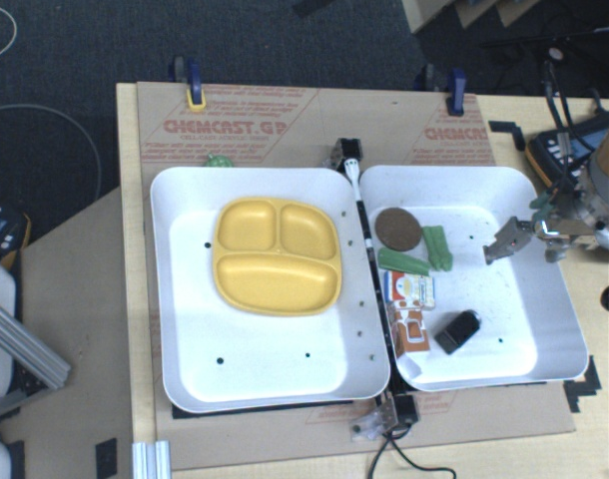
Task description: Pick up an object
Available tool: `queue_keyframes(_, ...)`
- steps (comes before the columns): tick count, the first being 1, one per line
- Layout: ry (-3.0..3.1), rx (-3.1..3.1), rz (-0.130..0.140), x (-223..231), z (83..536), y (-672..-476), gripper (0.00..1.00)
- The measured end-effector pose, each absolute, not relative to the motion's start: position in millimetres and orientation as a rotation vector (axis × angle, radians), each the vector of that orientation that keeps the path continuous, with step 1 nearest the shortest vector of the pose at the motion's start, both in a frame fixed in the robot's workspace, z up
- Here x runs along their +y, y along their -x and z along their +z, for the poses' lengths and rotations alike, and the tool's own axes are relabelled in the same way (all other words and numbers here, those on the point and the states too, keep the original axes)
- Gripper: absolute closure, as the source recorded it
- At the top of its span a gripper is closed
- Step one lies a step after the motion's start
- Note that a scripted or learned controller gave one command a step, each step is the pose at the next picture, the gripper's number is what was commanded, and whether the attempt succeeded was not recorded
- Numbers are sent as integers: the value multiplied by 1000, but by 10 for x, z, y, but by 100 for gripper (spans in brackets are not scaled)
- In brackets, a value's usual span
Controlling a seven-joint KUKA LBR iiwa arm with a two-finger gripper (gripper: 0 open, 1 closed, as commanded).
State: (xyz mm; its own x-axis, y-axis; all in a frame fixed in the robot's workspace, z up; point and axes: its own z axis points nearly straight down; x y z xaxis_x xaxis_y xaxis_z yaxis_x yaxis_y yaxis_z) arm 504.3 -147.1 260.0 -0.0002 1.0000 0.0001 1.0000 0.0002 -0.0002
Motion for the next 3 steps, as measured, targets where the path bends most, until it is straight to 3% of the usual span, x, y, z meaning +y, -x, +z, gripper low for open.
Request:
queue_keyframes(1, 2222, -2225, -2, -1472, 2709, -5050, 100)
queue_keyframes(2, 2203, -2230, 0, -303, 2657, -4783, 100)
queue_keyframes(3, 2210, -2231, -4, 417, 2698, -4839, 100)
